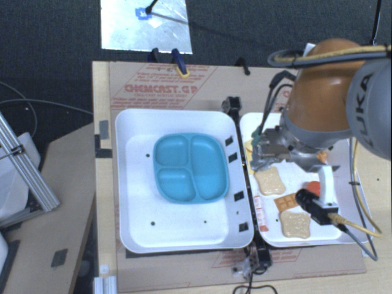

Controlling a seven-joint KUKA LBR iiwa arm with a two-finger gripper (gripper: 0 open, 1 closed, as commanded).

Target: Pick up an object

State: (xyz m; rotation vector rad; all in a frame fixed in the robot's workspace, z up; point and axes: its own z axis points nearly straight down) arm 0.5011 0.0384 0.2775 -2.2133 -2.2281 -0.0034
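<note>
Dark carpet lies beyond the table (101, 225), with a shiny silver sheet (146, 17) on the floor at the far side. On the table I see a printed cardboard sheet (165, 87), and the two white bins sit side by side on it. The left bin (131, 164) holds a blue divided plate (188, 167), lying flat near its middle.

The arm (324, 97) reaches in from the right and hangs over the right bin (306, 242), hiding most of its far half. The claw (262, 158) is low at that bin's left side, close to the wall shared with the left bin. From this angle I cannot tell whether the claw is spread or pressed together, and I see nothing gripped in it.

The things to pick are in the right bin. A pale bread slice (269, 180) lies just beside the claw, on the near side. An orange waffle square (285, 202) lies next to it, and a second bread slice (295, 223) lies just beyond that, close to the near wall. A red piece (313, 187) shows partly, to the right of the waffle.
</note>
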